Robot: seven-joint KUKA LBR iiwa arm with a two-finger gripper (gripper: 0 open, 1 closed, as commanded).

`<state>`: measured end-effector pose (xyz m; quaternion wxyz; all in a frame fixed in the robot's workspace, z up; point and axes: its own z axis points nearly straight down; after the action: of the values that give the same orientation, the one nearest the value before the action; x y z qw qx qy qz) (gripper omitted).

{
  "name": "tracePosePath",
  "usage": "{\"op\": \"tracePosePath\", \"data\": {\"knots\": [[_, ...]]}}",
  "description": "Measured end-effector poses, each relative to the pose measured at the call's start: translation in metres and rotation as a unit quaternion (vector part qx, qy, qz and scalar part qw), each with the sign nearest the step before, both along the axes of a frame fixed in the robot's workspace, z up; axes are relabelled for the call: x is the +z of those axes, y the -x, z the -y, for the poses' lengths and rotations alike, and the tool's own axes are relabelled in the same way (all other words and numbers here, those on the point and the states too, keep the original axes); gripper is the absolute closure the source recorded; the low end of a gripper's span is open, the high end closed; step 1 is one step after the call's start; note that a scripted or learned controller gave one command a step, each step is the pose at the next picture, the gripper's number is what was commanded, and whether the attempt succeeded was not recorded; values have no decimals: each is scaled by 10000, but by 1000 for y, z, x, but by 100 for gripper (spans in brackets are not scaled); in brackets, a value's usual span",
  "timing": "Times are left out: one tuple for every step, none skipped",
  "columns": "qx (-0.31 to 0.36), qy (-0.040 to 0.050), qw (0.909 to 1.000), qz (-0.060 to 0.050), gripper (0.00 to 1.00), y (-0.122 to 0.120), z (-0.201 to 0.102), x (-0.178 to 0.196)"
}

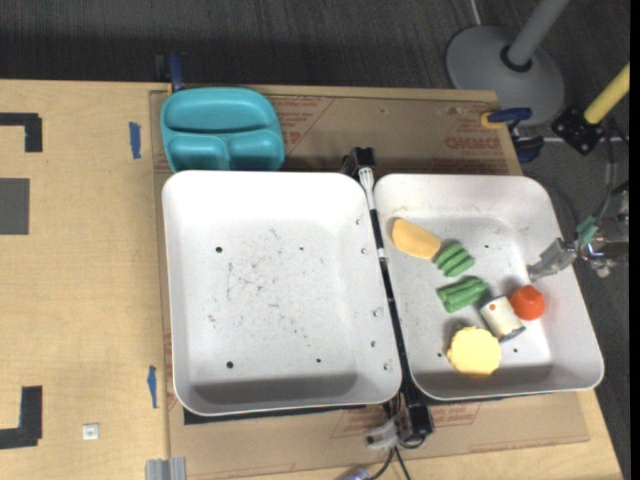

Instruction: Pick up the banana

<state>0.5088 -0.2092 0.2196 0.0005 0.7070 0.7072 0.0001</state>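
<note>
Several toy foods lie in the right bin (480, 193). The nearest match to the banana is a stubby yellow-orange piece (415, 238) near that bin's far left corner, lying flat and untouched. My gripper (566, 251) pokes in at the right bin's right rim, small and partly cut off by the frame's edge. It sits well to the right of the yellow-orange piece, and I see nothing held in it.
Two green pieces (452, 259) (462, 293) lie mid-bin. Near the front are an orange-red ball (527, 303), a white cylinder (500, 316) and a round yellow fruit (474, 351). The left bin (270, 288) adjoins. A teal tray (222, 128) stands behind it.
</note>
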Motion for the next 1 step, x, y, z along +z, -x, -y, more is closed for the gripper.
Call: {"op": "tracePosePath", "data": {"knots": [[515, -4, 9987, -6, 0, 30, -76, -115]]}}
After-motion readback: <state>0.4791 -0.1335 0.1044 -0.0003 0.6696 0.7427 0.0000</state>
